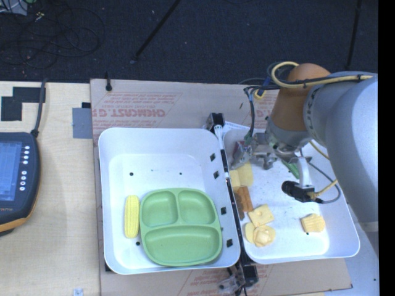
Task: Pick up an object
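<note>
My gripper (250,155) hangs low over the far left part of the right bin (336,242), just above a pale yellow food piece (242,176). Beside that piece lies a brown stick-shaped piece (244,198). Nearer the front are two yellow pieces (260,216) (263,235), and a further yellow piece (313,224) lies toward the right. The wrist and cables hide the gripper's tips.
The left bin (117,159) holds a green divided plate (180,226) and a yellow corn cob (131,216) at its left. A black divider edge (225,184) separates the bins. A handheld control pendant (13,177) sits on the bench at far left.
</note>
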Robot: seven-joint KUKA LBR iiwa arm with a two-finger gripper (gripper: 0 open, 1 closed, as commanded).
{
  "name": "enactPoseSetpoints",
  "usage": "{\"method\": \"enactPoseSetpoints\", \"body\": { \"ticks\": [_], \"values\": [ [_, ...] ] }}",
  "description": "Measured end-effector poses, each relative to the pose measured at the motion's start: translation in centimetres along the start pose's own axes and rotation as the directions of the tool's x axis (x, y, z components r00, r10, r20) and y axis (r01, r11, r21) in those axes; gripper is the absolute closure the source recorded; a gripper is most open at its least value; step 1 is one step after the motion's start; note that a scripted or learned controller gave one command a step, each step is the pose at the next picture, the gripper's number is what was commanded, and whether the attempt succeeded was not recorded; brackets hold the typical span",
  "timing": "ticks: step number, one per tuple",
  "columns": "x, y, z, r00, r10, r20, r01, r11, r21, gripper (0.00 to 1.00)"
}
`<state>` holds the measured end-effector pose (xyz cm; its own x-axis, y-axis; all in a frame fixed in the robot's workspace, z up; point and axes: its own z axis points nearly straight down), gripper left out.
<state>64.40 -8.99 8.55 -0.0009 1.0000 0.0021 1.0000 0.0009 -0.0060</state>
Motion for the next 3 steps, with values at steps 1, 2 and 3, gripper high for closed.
{"method": "enactPoseSetpoints", "body": {
  "ticks": [1, 2, 3],
  "values": [
    [0.8, 0.0, 0.0, 1.000, 0.000, 0.001, 0.000, 1.000, -0.002, 0.00],
    [4.2, 0.1, -10.6, 1.000, -0.003, 0.001, 0.003, 1.000, -0.009, 0.00],
    [-1.4, -0.1, 0.4, 1.000, 0.006, -0.003, -0.006, 1.000, 0.001, 0.00]
  ]
}}
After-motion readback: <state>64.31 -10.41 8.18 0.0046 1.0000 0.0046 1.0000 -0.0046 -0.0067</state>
